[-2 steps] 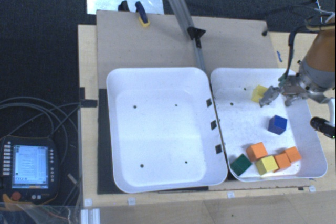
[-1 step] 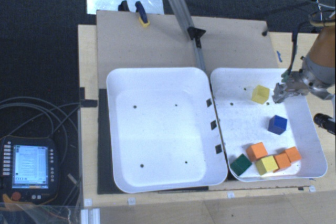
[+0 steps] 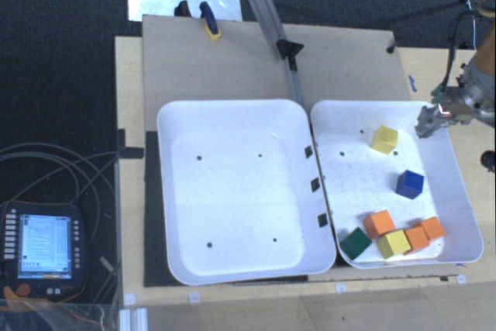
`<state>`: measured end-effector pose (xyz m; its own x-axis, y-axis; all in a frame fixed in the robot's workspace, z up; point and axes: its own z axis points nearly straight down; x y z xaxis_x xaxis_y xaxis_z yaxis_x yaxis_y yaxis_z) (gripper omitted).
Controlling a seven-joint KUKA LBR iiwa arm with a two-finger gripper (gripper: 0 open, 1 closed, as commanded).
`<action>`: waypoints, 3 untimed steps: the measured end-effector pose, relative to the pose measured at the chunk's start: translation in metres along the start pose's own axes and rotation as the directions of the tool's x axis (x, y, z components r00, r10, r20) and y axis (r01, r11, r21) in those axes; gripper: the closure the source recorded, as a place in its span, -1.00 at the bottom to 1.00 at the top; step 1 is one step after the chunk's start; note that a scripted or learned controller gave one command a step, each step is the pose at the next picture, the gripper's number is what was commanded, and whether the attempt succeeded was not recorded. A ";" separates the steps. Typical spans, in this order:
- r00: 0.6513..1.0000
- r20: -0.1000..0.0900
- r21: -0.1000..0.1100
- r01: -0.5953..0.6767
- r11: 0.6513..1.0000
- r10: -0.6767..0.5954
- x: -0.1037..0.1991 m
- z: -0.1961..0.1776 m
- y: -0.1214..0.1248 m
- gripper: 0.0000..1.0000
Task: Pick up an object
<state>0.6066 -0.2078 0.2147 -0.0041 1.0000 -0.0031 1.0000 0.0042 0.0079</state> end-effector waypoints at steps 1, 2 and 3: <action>1.000 0.000 0.001 0.001 1.000 -0.001 -0.001 -0.042 0.002 1.00; 1.000 -0.004 0.004 0.007 1.000 -0.007 0.055 -0.049 0.010 1.00; 1.000 -0.005 0.006 0.007 1.000 -0.007 0.114 -0.041 0.016 1.00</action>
